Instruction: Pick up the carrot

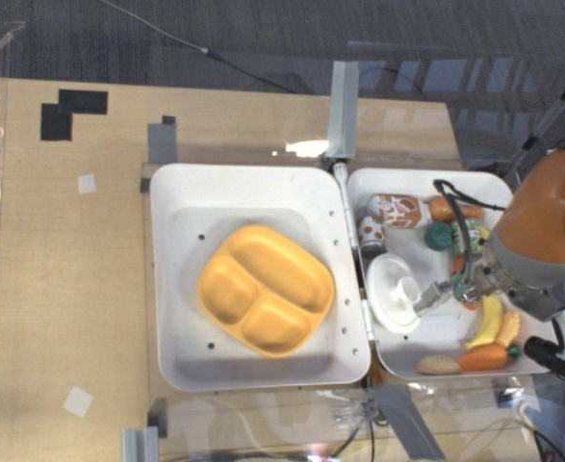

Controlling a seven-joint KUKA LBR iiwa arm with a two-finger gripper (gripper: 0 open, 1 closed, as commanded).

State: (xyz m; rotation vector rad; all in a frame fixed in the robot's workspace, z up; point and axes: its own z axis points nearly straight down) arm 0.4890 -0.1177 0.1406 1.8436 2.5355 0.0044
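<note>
Right white bin: carrot near front edge, tool state unclear, labels unreadable.

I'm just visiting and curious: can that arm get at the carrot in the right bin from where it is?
Probably yes. The carrot lies uncovered near the bin's front edge, close below the gripper. The banana lies right beside it and might get bumped.
</note>
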